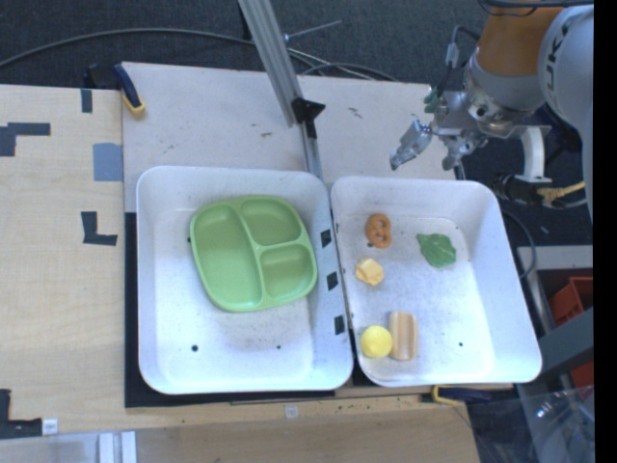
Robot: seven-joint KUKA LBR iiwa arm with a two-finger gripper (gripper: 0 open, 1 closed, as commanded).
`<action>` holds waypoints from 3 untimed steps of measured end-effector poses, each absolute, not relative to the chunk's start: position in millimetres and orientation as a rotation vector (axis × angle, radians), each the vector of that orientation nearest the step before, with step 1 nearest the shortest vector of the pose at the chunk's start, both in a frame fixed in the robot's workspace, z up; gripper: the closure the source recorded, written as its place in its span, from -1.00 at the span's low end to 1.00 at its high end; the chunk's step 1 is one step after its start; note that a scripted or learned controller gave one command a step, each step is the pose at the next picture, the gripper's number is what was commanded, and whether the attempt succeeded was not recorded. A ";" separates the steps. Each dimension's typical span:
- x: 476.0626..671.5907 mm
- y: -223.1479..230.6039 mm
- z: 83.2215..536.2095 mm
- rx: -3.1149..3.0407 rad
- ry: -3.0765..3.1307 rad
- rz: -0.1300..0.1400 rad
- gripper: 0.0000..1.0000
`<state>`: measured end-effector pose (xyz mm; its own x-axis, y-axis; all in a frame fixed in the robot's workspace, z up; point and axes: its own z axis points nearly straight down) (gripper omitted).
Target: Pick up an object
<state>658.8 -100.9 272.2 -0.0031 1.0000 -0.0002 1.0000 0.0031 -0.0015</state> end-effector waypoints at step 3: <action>661.5 -95.7 170.3 -2.217 -2.221 0.008 -1.00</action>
<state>661.5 -95.7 170.3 -0.0019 1.0000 -0.0013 1.0000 0.0019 -0.0056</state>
